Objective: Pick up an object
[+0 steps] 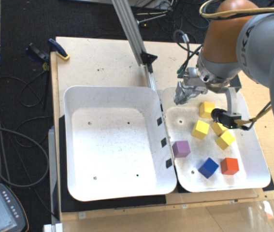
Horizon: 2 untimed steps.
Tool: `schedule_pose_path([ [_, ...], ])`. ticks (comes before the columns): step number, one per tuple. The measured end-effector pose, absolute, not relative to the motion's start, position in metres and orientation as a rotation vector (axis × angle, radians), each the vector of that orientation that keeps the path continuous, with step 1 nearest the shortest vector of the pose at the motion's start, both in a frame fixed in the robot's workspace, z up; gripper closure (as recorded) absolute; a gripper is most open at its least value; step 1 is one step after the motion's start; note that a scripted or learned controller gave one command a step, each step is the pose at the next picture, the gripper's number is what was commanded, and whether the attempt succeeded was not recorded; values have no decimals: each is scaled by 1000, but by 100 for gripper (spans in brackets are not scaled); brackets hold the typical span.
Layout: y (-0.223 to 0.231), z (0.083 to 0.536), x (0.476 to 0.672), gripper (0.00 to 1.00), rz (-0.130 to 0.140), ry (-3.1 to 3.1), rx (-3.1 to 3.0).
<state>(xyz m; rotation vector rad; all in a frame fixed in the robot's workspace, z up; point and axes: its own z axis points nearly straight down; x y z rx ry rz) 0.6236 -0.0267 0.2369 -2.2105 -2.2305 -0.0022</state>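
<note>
This is a robotics lab or test cell, not a home. A pale particle-board bench (103,57) stands on dark carpet strewn with loose black cables (16,129). A slanted aluminium camera post (129,28) rises from the bench's far side, a blue-and-yellow clamp (54,50) grips its far left corner, and a grey handheld control pendant (1,211) lies at the near left.

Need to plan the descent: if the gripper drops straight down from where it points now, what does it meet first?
Most likely bare floor of the right bin, near its upper-left corner. The gripper hangs left of the nearest yellow cube, though depth is hard to judge from this slant.
</note>
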Motion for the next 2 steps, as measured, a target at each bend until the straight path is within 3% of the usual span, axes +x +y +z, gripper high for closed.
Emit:
schedule_pose_path([
  [2,81,222,598,100,0,-2228,-2211],
])
